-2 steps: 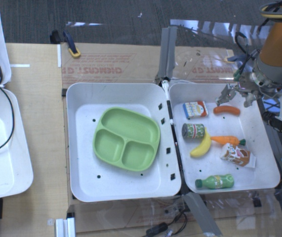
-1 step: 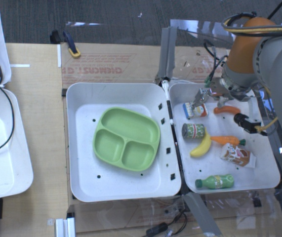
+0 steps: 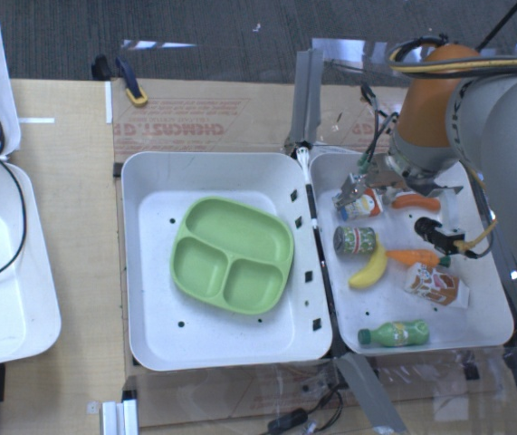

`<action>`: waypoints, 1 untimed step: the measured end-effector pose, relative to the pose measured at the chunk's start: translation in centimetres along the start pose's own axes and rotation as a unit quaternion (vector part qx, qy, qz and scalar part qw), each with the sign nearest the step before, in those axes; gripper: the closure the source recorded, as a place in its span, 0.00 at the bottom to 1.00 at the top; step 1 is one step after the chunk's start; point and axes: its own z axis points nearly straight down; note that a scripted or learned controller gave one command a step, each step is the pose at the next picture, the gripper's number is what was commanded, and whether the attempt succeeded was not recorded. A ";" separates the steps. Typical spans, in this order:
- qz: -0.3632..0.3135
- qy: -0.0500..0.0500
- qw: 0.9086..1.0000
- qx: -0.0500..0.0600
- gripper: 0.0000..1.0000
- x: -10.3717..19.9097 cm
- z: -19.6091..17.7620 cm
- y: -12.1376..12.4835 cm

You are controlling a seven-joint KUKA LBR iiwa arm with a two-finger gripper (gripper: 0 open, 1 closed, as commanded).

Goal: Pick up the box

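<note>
Our gripper (image 3: 356, 191), finger state unclear to us, just above a small box (image 3: 364, 206); can (image 3: 356, 240) and banana (image 3: 369, 269) below

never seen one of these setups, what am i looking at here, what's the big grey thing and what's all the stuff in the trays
The big grey thing with the orange band is a robot arm, reaching in from the right. Its gripper is low over the back of the right bin. The one camera looks down on the bench at a slant.

The left bin holds a green divided plate. The right bin holds a small can, a banana, a green bottle, two orange carrot-like pieces and a small box, which is what it should pick up. The gripper is over a small red and white item, well apart from the box. Whether it holds anything is unclear.
</note>
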 end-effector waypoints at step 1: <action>0.000 -0.001 1.000 0.000 1.00 -0.1 -0.9 0.0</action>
